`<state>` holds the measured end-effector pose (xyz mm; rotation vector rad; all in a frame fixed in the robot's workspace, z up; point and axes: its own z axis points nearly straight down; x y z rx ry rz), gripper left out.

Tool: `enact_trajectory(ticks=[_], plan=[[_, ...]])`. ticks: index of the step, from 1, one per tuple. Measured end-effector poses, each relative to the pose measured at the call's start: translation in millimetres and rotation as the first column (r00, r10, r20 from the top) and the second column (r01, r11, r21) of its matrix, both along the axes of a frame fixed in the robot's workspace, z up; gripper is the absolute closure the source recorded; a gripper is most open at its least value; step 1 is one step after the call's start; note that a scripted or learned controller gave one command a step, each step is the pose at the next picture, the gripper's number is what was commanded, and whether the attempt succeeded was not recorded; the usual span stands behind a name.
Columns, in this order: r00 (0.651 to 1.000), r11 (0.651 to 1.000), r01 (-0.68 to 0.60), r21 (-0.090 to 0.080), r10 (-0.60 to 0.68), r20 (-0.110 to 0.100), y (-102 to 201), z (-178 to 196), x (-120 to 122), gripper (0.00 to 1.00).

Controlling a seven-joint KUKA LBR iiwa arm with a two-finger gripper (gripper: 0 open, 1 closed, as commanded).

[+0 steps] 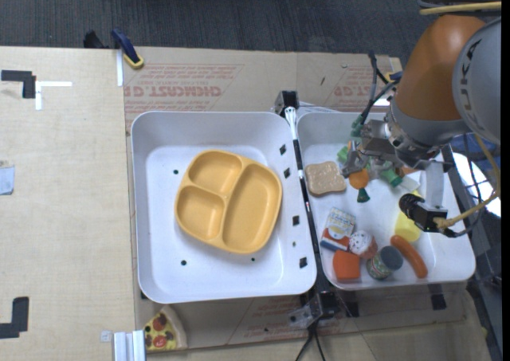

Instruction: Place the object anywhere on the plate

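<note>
While the yellow three-compartment plastic plate [229, 201] lies flat in the middle of the left white bin [151, 264], touching none of its walls, the loose items sit crowded in the right white bin [454, 270]. A tan slice of toy bread [324, 178] lies against that bin's left wall, and just beside it a small orange carrot-like piece with a green tip [362, 183] rests directly under the gripper [368, 162], whose finger state I cannot tell. Nearer the front edge lie a small printed white carton [339, 223], a white die with red dots [360, 243], an orange-red block [347, 266], a round grey-green tin [386, 262], a yellow piece [406, 228] and an orange toy sausage [412, 257] at the front right corner. Above them hangs the grey arm with its orange band [430, 72], covering the bin's far right part.
</note>
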<state>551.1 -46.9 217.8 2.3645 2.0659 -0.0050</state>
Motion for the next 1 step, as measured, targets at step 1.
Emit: enact_trajectory(ticks=[1], plan=[[0.994,0.994,-0.108,0.001,0.108,-0.001,72.1,64.5,43.0,1.00]])
